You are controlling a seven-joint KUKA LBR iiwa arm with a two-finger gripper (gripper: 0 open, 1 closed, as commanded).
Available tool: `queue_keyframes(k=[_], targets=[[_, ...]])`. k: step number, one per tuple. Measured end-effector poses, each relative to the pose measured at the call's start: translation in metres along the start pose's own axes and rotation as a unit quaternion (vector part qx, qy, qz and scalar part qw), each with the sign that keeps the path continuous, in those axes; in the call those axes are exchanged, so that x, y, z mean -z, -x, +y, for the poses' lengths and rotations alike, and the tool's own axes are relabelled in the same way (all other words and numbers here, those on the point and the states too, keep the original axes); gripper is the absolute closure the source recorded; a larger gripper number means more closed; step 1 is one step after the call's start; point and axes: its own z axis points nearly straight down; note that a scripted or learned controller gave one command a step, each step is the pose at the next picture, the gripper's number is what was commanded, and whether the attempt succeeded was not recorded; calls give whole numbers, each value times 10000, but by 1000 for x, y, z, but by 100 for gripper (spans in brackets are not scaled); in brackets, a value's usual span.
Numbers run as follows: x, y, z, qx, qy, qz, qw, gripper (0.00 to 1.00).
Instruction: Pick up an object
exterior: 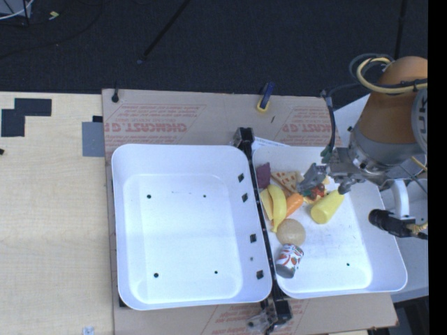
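Status: pick not yet achieved, as far as this view shows. The grey two-finger gripper [316, 180] sits low over the right-hand shallow white plastic bin [363, 274], right of frame centre, with the orange-banded grey arm [394, 100] coming in from the upper right. The finger tips are down among the pile and I cannot tell whether they are spread or closed, nor whether anything sits between them. Judged stage: descent or grasp attempt; lift and clearance of the bin are left to do.

Contents, right bin: everything is bunched against its left wall, centre-right of frame
- yellow plastic bottle-shaped toy [327, 206], lying tilted, just below and right of the gripper; the nearest candidate
- small orange carrot-shaped piece [295, 204], just left of the bottle, close under the gripper
- yellow banana-shaped toy [277, 205], beside the divider
- tan waffle-patterned flat piece [285, 180], above the banana
- dark purple block [262, 175], touching the left wall
- tan rounded potato-like lump [291, 232], below the banana
- small red-and-white can [287, 259], lying on its side, lowest in the pile

The right half of that bin's floor is bare

Left-hand shallow white plastic bin [126, 208], left of centre: only small dark dots show on its floor, no objects
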Motion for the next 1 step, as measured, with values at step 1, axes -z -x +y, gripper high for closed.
queue_keyframes(k=[1], targets=[[-129,-24,-8,-14,2,-19,10000,0]])
